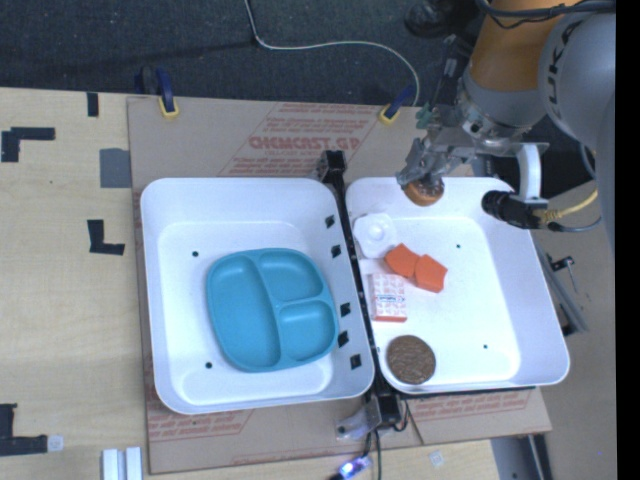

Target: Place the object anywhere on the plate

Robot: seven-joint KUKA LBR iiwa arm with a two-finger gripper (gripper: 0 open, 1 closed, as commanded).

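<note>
You see gripper (424, 180) over right bin's (520, 298) far edge, fingers clamped on puck (424, 192): small, round, tan-brown. Puck sits directly under fingertips, well apart from blue plate (270, 308).

A light wooden bench (60, 298) marked with black tape pieces (100, 236) carries a printed cardboard sheet (290, 138) held by blue-and-yellow clamps (163, 96), with dark carpeted floor (150, 18) beyond the far edge and a white cable (330, 46) trailing across it.
</note>
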